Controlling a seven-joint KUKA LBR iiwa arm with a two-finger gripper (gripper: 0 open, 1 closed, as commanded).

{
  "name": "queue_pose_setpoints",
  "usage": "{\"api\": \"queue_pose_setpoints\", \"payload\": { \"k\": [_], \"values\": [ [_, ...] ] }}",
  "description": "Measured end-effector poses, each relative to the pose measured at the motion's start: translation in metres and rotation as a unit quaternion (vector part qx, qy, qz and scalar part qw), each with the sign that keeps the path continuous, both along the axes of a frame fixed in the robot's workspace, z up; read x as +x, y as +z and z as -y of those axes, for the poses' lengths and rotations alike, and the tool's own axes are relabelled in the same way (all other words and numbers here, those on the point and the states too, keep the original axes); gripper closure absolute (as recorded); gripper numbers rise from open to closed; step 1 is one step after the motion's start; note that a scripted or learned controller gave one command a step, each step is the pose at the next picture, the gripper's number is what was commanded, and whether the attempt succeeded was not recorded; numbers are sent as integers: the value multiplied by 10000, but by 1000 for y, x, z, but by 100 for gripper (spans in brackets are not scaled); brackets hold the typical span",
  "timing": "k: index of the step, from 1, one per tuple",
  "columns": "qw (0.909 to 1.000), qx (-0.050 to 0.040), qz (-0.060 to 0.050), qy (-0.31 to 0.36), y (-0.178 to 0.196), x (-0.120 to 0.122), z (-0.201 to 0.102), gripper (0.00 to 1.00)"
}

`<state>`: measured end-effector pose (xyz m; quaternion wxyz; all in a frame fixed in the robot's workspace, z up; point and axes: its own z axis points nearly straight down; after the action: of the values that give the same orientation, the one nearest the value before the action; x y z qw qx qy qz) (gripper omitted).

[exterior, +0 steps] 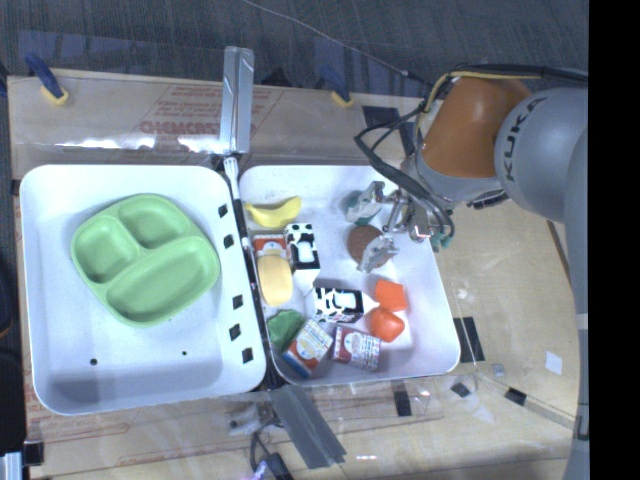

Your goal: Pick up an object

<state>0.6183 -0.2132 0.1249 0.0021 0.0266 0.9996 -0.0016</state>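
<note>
The grey arm [540, 148] reached in from three o'clock, its orange band above the wrist, and hung its tool [385, 230] over the upper right part of the right bin [440, 308]. The tool sat at or just over a brown rounded object [361, 239], the piece nearest to it; whether its jaws were open, closed or gripping that object could not be told, since cables and wrist hardware crowded the spot. It was most likely lined up there because the brown piece lay a little apart from the packed cluster, giving room to come down on either side.

The rest of the pickable things crowded the bin's nine o'clock and six o'clock sides. A yellow banana [273, 210] lay at eleven o'clock, a black-and-white cow-patterned block [302, 246] just below it, and a pale yellow oblong [275, 278] against the divider wall. A second cow-patterned piece [339, 303] lay near the centre, two orange items [388, 310] just beside it toward four o'clock, and small printed packets [337, 345] with a green piece [284, 325] at six o'clock.

The left bin [60, 368] carried a green divided plate [146, 259], well apart from the tool. Both bins rested side by side on the table [520, 318], which kept the targets within the arm's reach.
</note>
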Motion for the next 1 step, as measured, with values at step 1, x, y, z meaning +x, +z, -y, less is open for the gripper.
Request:
{"api": "queue_pose_setpoints", "payload": {
  "k": [1],
  "values": [
    [9990,14,1,-442,-31,-21,-3,0]
  ]
}}
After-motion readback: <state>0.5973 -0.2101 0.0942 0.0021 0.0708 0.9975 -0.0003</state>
